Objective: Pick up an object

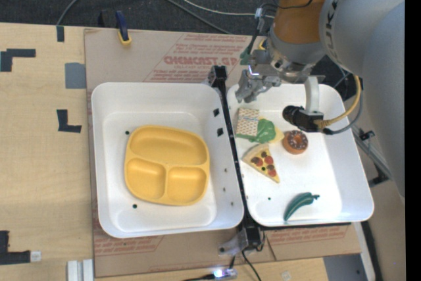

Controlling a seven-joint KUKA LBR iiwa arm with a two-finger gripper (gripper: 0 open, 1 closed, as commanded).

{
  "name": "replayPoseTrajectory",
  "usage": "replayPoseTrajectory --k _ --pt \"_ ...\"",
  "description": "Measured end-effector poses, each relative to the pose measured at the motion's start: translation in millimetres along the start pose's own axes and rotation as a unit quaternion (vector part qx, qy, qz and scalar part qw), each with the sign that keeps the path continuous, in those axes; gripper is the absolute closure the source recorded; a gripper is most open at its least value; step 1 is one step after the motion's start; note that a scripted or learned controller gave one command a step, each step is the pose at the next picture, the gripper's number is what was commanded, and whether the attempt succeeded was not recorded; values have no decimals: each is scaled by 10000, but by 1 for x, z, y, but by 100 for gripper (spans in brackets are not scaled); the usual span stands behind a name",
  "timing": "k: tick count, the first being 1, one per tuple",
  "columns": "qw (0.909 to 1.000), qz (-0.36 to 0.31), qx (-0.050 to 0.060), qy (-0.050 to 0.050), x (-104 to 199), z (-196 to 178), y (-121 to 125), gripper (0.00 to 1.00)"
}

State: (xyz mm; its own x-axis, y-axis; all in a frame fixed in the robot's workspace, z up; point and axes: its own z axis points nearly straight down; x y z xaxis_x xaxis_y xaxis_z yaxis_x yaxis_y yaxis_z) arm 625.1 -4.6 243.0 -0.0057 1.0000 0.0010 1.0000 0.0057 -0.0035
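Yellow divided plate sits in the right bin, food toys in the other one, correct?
Not quite. The camera view shows the yellow plate in the left bin. The toys, including the pizza slice, donut and green pepper, lie in the right bin.

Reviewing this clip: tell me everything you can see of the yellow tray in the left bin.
The yellow tray is a rounded, shallow plate that looks like moulded plastic, split by raised ridges into three compartments: one wide one toward the far side, two smaller ones toward the near side. It lies flat and right way up on the floor of the left bin, roughly central, turned slightly askew. Nothing rests in it; it touches nothing but the bin floor.
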Motion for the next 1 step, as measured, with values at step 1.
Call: replayPoseTrajectory --k 1 --pt "10000 1 -4 -2 50 -5 -10 100"
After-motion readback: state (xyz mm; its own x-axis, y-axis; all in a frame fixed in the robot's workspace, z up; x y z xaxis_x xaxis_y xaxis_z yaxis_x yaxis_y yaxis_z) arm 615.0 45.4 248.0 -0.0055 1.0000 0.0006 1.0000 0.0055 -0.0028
